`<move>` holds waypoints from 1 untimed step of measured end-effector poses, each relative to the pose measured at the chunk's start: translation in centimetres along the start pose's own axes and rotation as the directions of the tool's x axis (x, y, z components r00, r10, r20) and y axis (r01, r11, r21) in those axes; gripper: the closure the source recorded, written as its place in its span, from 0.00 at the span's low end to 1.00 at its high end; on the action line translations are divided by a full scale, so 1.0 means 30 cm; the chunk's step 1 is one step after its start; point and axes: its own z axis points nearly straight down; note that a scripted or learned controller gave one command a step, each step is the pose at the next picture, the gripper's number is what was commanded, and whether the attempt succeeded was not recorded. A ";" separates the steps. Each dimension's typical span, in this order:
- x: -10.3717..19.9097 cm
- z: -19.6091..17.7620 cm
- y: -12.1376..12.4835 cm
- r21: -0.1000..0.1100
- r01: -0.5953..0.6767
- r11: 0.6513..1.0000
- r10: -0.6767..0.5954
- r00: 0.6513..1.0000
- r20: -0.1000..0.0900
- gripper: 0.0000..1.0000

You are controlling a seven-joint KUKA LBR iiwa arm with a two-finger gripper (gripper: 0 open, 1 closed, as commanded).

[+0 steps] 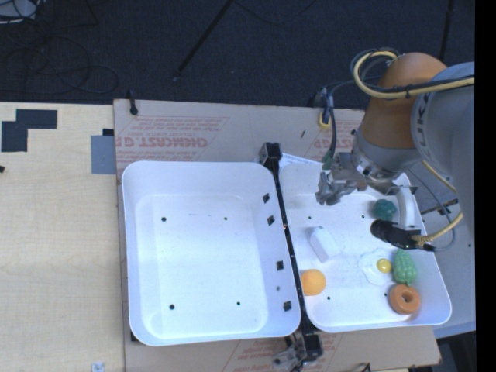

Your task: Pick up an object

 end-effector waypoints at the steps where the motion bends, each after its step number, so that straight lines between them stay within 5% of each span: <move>1: 0.304 -0.186 -0.037 0.001 0.002 1.000 -0.002 1.000 -0.002 1.00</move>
